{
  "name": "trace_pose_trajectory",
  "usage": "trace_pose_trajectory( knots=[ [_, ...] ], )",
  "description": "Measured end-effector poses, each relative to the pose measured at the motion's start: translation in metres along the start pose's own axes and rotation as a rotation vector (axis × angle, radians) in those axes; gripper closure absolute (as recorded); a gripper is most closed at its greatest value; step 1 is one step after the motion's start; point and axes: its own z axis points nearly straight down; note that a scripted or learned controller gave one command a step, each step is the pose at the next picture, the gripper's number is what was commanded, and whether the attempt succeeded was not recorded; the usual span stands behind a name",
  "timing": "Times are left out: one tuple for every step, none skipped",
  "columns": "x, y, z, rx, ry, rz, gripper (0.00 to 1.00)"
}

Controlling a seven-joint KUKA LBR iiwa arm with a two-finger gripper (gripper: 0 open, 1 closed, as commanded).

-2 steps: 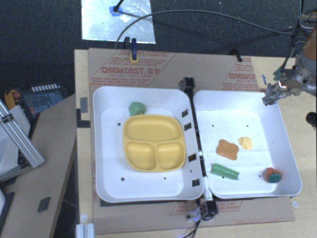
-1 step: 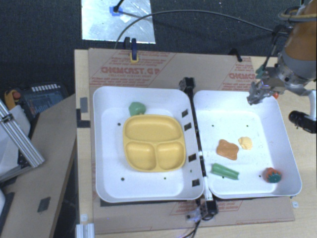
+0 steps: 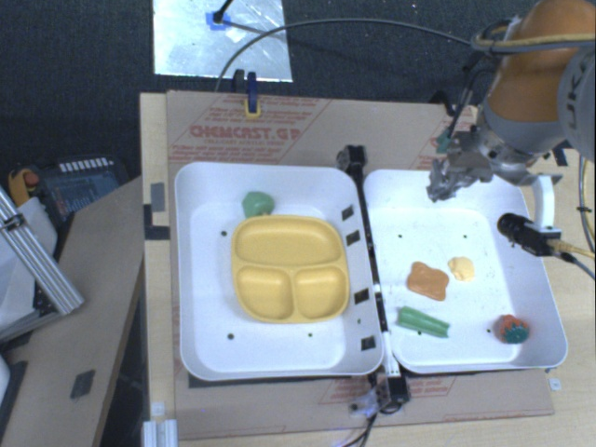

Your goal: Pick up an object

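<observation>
In the right bin [image 3: 531, 343] lie an orange-brown piece [image 3: 427, 280], a small pale yellow piece [image 3: 461, 268], a green stick-shaped piece [image 3: 424, 321] and a red-and-teal ball-like piece [image 3: 510, 329]. My gripper [image 3: 440, 187] hangs over the far left part of this bin, well above and behind those pieces, pointing down. I see nothing held at its tip. A green lump [image 3: 258, 203] rests in the left bin [image 3: 200, 343], just behind the yellow divided tray [image 3: 287, 267].
The black divider [image 3: 365, 250] runs between the two bins. A black cylinder [image 3: 521, 232] juts in over the right bin's right wall. Cables arc above the bench; a foil sheet [image 3: 220, 26] lies at the back, and clutter stands off the bench at left.
</observation>
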Motion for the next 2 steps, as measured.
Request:
trace_pose_trajectory(
  knots=[
    [0.056, 0.003, -0.002, 0.0, 0.0, -0.001, 1.0],
    [0.101, -0.004, 0.012, 0.001, 0.0, 0.001, 1.0]
  ],
)
